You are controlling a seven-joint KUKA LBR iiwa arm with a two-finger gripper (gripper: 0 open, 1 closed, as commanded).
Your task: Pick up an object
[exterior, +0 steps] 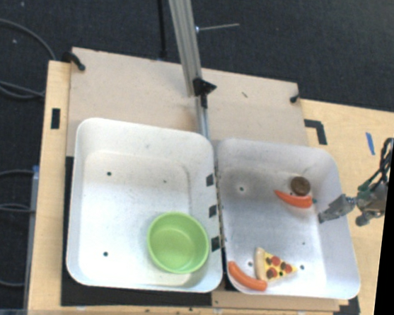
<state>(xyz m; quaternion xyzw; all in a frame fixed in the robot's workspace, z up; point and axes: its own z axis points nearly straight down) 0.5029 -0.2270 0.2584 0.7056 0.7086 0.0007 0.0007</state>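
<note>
Camera view puts your gripper [353, 208], finger state unclear, at the right bin's [325, 276] three o'clock rim, so approach continues: reach toward nine o'clock for the orange carrot [293, 198].

Lime-green bowl [178, 241], orange-red sausages [294, 198], brown disc [300, 185], and red-dotted yellow pizza slice [271, 265] in white bins [113, 143].
</note>
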